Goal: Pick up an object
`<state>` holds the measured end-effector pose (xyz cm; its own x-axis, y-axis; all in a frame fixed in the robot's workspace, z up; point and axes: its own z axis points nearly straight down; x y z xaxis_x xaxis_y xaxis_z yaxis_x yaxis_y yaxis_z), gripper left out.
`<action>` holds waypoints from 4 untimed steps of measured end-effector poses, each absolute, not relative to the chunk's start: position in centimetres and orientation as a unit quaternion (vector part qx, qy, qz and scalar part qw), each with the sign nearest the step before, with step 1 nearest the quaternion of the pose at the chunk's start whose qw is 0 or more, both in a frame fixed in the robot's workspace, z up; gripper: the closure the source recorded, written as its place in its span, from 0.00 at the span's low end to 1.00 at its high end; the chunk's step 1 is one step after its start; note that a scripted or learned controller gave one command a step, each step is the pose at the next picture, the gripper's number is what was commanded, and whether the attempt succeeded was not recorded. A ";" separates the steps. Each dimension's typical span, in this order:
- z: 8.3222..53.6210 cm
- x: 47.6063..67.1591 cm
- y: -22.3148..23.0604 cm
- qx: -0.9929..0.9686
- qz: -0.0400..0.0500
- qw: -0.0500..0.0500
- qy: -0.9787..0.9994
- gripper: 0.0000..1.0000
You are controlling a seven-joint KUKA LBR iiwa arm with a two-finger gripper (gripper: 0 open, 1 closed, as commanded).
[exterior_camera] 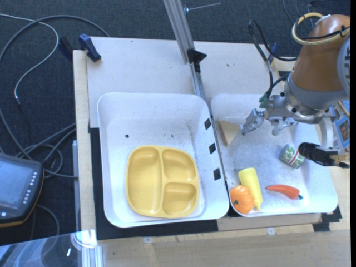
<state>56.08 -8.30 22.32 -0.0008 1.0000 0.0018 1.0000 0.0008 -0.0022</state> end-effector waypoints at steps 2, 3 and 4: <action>16.7 55.4 -9.0 -0.707 0.002 0.004 -0.707 0.00; 11.9 55.3 -8.1 -0.707 0.002 0.004 -0.707 0.00; 9.1 55.2 -8.0 -0.707 0.002 0.003 -0.707 0.00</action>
<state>55.22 -8.03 9.06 0.0000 1.0000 0.0022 1.0000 0.0000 -0.0066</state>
